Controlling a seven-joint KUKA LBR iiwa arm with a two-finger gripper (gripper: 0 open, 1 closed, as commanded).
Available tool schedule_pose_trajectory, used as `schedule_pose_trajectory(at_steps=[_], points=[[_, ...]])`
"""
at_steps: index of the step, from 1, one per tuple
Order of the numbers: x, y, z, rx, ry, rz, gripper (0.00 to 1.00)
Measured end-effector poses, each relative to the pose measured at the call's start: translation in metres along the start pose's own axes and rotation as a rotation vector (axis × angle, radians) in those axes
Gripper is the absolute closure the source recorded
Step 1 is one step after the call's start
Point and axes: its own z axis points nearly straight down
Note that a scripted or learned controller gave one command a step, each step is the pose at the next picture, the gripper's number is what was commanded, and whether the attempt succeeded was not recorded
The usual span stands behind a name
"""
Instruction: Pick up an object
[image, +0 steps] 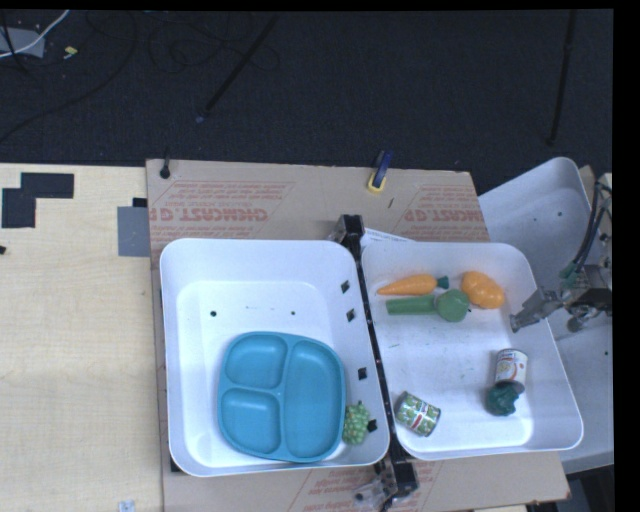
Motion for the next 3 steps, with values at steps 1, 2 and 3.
schedule_pose_trajectory(at_steps=[1, 2, 3], points=[[0.000, 0.002, -0.006, -0.010, -0.002, -0.002, 0.00], [0.000, 0.001, 0.038, -0.006, -0.001, -0.003, 0.00], [0.005, 0.003, 0.102, -0.006, 0.000, -0.003, 0.00]])
